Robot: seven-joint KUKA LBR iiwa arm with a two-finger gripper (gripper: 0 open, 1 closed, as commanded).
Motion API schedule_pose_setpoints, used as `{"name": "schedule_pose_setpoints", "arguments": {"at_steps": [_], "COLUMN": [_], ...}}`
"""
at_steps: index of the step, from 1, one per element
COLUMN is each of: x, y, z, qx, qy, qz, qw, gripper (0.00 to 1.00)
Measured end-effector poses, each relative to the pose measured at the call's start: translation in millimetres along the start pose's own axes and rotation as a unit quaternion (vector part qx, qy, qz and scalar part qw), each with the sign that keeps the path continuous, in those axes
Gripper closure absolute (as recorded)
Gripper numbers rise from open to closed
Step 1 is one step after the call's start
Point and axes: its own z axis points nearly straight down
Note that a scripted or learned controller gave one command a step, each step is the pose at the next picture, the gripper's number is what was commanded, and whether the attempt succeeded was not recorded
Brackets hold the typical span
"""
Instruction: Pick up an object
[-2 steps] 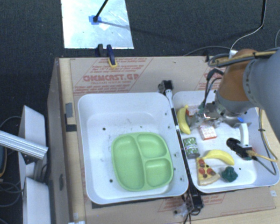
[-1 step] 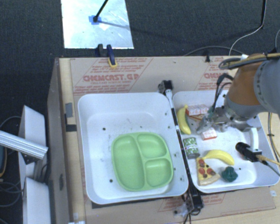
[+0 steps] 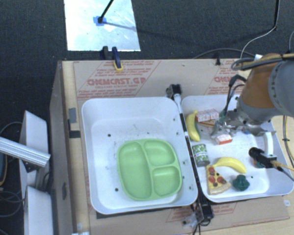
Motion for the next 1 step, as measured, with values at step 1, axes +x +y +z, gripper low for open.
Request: {"name": "schedule_pose_setpoints", "arguments": {"at_steps": [1], "x": [92.5], "y": [-0.5], "z": [-90.2], "qx": [0.000], "qy": [0.001], "qz": [0.000], "qw": [1.0000], "gripper": [1.00]}}
